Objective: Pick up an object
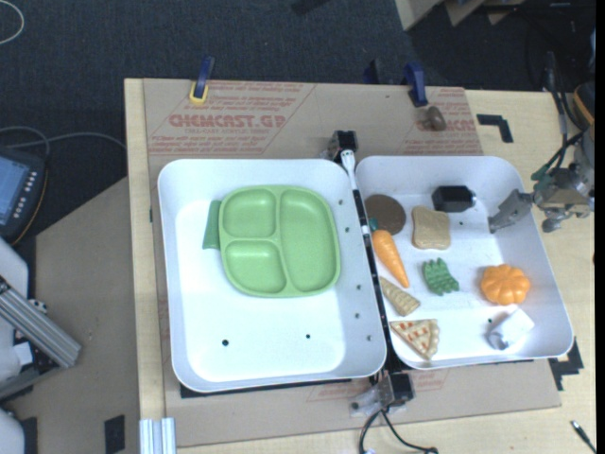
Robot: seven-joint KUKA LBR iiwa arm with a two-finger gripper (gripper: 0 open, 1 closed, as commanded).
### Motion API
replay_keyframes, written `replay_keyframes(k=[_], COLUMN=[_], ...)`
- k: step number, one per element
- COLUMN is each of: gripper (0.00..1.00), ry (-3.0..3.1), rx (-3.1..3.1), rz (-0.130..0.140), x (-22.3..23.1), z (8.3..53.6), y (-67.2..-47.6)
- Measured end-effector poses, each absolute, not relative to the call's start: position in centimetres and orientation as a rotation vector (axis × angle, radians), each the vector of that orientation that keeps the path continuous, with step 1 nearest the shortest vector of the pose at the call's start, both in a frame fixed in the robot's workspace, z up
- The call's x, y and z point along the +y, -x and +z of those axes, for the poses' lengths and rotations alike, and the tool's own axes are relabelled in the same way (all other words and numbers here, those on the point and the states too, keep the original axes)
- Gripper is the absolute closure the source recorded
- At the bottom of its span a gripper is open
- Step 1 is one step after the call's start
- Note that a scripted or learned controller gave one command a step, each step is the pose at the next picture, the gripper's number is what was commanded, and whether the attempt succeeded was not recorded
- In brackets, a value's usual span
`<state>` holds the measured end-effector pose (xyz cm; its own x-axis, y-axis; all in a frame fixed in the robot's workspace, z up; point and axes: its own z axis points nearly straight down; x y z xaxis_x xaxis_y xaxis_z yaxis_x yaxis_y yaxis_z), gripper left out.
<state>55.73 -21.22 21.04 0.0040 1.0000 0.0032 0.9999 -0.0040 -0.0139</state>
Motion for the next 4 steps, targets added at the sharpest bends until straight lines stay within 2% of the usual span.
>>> replay_keyframes(k=[1,3,4], gripper=[0.00,0.00,0.00], ry=[2.222,2.217,2.211], rx=[-2.222,-2.216,-2.220], rz=[0.000,0.005,-0.006], x=[-21.2,-21.9,-21.5], z=[21.9,11.4,8.4], y=[-56.0,-55.1,-55.2])
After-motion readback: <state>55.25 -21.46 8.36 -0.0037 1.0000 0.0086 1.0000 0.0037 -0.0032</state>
